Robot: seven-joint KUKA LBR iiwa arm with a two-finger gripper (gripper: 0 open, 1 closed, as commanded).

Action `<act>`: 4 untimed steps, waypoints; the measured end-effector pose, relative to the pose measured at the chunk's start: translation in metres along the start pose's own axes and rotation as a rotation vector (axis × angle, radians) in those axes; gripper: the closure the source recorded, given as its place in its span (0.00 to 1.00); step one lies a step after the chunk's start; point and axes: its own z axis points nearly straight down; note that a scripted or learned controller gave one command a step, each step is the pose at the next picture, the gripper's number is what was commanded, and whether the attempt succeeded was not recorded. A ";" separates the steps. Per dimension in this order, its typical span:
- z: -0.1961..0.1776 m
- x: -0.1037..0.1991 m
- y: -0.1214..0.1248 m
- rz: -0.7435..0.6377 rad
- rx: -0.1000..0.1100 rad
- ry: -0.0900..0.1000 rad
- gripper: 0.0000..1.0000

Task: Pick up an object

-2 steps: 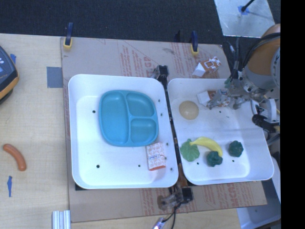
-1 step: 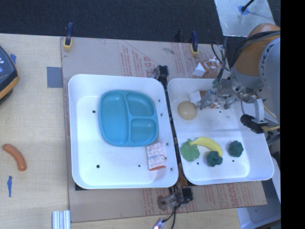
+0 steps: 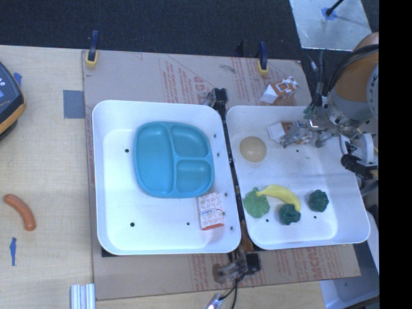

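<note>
- Two bins (image 3: 103, 172) are sitting on the bench (image 3: 45, 166).
- Hand (image 3: 297, 136) is hovering over right bin (image 3: 347, 230), near ball (image 3: 253, 149); grip cannot be told.
- Banana (image 3: 281, 194) is lying between broccoli (image 3: 257, 204).

The wooden table (image 3: 45, 172) carries a cardboard sheet (image 3: 161, 76) bearing two white bins (image 3: 106, 172) side by side; a sausage (image 3: 20, 211) lies at nine o'clock, a dark device (image 3: 8, 98) toward ten o'clock.

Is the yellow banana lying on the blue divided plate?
No, the yellow banana lies in the right white bin; the blue divided plate is in the left.
</note>
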 end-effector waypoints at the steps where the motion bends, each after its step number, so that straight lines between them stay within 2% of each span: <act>1: -0.001 0.020 -0.001 0.004 -0.002 -0.013 0.00; 2: -0.001 0.037 -0.001 0.002 -0.001 -0.014 0.00; 3: -0.025 -0.001 0.002 0.004 -0.019 -0.009 0.00; 4: -0.035 -0.002 0.001 0.002 -0.014 -0.011 1.00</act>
